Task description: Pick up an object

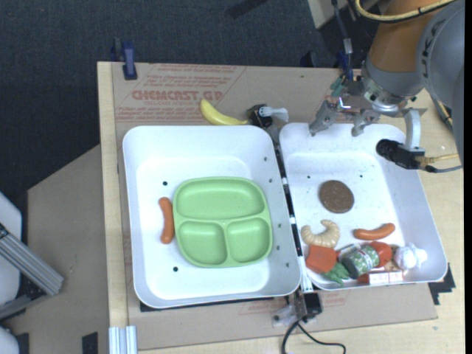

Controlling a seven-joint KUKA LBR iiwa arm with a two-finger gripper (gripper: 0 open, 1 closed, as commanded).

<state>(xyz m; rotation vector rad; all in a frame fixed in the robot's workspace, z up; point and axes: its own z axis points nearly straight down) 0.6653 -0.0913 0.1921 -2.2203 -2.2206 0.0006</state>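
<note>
Your end effector [341, 121] hangs over the far rim of the right bin [413, 190], fingers spread with nothing between them. In that bin you have a brown disc [336, 196] near the middle and, along the near edge, a sausage [374, 232], a pale croissant [321, 234] and a heap of small items. The left bin [140, 161] holds a green tray [221, 221] and another sausage [167, 220]. A banana [219, 115] lies on the worktop [169, 87] behind it.

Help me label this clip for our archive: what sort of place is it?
Probably a robotics lab bench for pick-and-place trials: a robot arm over two white bins, toy food such as a banana, and exposed cables.
</note>
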